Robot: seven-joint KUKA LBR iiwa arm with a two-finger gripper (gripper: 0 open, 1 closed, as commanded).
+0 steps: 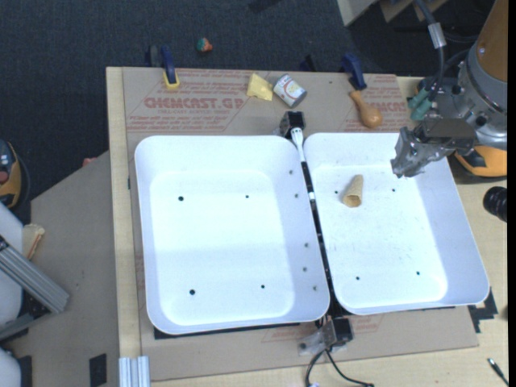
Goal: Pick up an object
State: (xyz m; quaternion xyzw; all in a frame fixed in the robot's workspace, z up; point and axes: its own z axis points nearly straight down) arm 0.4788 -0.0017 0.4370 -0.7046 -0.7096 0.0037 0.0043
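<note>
Nearest the camera, both white bins sit side by side on the tabletop (121, 135). Inside the right bin (451, 240), toward ten o'clock, lies a small tan cone (352, 191), the one object to pick. At two o'clock the pincer (407, 161) hovers apart from it, carrying nothing; its gap I cannot tell. Picking is not yet done

Two smooth, matt white plastic bins (218, 232); brown cardboard-like sheet (201, 103) with red print beneath; tan, matt cone-shaped piece (352, 191); dull grey metal gripper (405, 166); dark carpet-like floor (81, 22).
</note>
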